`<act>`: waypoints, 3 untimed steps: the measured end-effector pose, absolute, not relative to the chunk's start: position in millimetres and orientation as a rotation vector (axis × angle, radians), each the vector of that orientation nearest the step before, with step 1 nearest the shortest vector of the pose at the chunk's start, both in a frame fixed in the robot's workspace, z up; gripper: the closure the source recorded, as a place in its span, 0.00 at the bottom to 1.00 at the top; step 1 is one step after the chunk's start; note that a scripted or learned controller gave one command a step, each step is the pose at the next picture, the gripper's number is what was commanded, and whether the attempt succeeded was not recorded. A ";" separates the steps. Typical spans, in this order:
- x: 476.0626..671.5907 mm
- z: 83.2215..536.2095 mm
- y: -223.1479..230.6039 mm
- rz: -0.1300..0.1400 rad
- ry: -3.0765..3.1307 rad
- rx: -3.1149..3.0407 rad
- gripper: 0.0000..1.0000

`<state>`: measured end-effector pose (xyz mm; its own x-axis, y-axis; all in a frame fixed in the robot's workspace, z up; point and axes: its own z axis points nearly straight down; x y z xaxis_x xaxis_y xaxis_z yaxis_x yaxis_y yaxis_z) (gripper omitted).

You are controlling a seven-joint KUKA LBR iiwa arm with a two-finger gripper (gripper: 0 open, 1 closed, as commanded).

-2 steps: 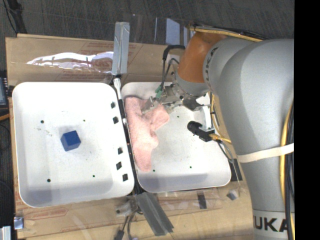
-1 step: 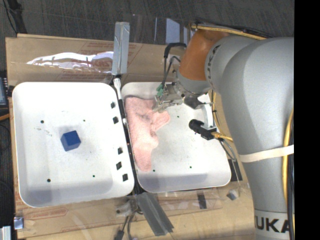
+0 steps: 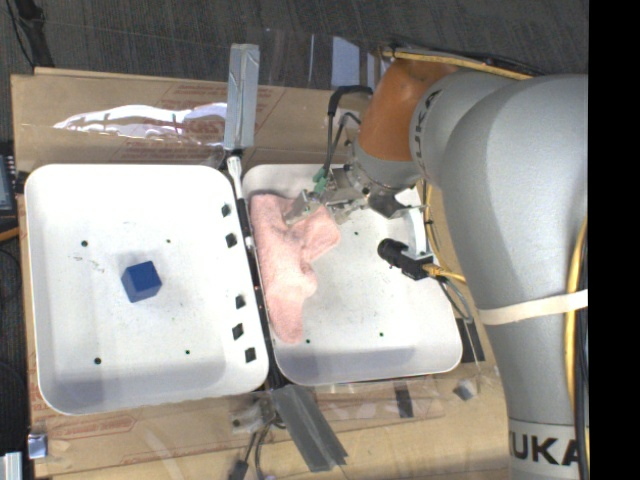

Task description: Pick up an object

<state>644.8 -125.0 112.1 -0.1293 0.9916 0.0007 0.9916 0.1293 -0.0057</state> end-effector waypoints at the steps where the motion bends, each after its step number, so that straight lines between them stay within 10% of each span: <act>1: 633.3 92.7 -138.0 0.001 -2.400 -2.025 0.00; 2: 633.9 103.0 -137.2 0.002 -2.404 -2.019 1.00; 3: 633.9 103.1 -137.3 0.002 -2.404 -2.020 0.00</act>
